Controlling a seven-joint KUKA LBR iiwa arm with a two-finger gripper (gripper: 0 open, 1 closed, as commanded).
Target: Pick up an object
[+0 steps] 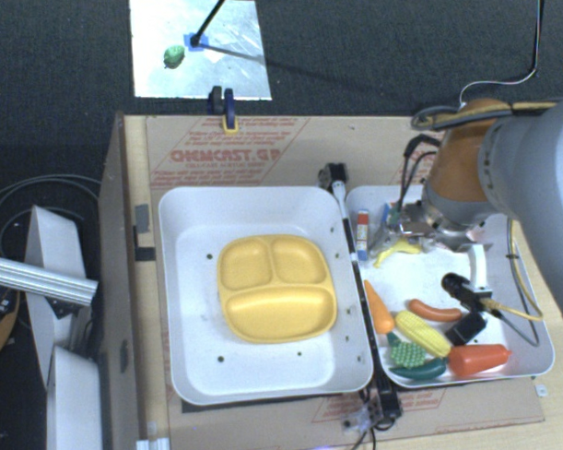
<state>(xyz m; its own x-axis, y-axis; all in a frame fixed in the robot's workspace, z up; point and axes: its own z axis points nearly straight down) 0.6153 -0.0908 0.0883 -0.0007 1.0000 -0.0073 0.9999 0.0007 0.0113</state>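
My gripper (pixel 399 230) hangs low over the far left part of the right bin (pixel 535 349), under the grey arm with its orange band. A yellow banana (pixel 397 251) lies just below it, touching or nearly touching the gripper's tip. Nearer the front lie an orange carrot (pixel 378 308), a reddish sausage (pixel 434 310), a yellow corn cob (pixel 422 333), a green vegetable (pixel 412 359) and an orange-red pepper (pixel 478 357). A white tube with a red end (pixel 363 235) lies along the bin's left wall.
The left bin (pixel 186 269) holds a yellow divided plate (pixel 275 288) at its middle. The ridge between the two bins (pixel 356 291) runs just left of the toys. Cardboard lies under both bins, and the arm's bulk covers the right bin's far right corner.
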